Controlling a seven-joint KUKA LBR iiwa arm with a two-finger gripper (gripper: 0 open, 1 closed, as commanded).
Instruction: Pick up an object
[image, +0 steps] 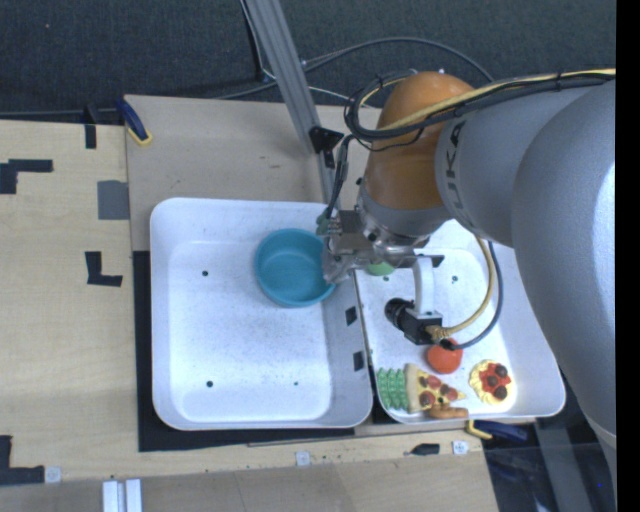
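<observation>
Nearest you, a flat toy pizza slice (425, 390) and a small red tomato-like ball (444, 356) lie in the right white bin (535, 385). Further back, the round blue plastic bowl (291, 267) sits in the left white bin (200, 340), just left of the gripper (340, 258). You can't tell the gripper's state. No legible writing.
</observation>
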